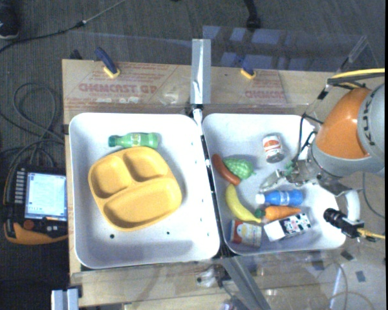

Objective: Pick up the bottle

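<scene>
Two white bins are seen side by side on the bench. In the left bin [77, 192] a yellow compartment tray [134, 187] is lying near the middle; a green bottle [134, 139] is lying on its side just behind the tray's far edge, cap end pointing left, touching or nearly touching the tray rim.

The right bin [246, 123] is cluttered: a small red-and-white can [273, 148] is upright toward the far side, a green bumpy item [239, 168] sits beside a red-orange sausage-shaped item [220, 169] near the divider, a banana [238, 206] is curved below them. A blue-and-white bottle [282, 198] is lying on its side mid-bin, with a carrot [283, 213] just in front of it, touching or nearly so. A black-and-white carton [288, 227] and a flat packet [247, 234] are at the near edge.

The arm is reaching in from the right, orange band over the bin's right wall. The gripper [286, 174] is positioned low over the right bin, just above the blue-and-white bottle. Gripper state cannot be told at this resolution; nothing is seen to be grasped. The green bottle is well apart from the gripper, in the other bin
</scene>
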`<control>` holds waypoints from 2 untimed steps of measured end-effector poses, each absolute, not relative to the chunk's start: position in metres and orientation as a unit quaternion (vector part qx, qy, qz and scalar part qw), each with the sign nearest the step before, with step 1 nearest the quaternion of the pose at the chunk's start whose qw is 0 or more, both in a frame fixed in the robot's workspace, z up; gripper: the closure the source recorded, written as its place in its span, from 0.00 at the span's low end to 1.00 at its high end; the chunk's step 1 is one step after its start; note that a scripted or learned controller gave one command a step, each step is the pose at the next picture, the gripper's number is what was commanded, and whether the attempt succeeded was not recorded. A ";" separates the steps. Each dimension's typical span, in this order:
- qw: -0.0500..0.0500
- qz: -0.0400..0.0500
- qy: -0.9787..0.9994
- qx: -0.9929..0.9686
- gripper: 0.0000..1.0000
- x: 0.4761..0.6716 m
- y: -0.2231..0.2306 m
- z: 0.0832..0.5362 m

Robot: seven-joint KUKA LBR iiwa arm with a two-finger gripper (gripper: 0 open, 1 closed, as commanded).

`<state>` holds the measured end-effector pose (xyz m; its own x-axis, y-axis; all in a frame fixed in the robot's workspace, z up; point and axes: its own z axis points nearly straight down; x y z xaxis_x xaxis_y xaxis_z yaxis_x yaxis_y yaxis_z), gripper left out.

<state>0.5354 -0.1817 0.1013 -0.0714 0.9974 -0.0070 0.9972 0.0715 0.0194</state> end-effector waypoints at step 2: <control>0.011 0.006 0.705 0.709 1.00 0.507 -0.147 0.102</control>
<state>0.5074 -0.1470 0.1022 0.0050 1.0000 -0.0073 0.9997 -0.0049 0.0251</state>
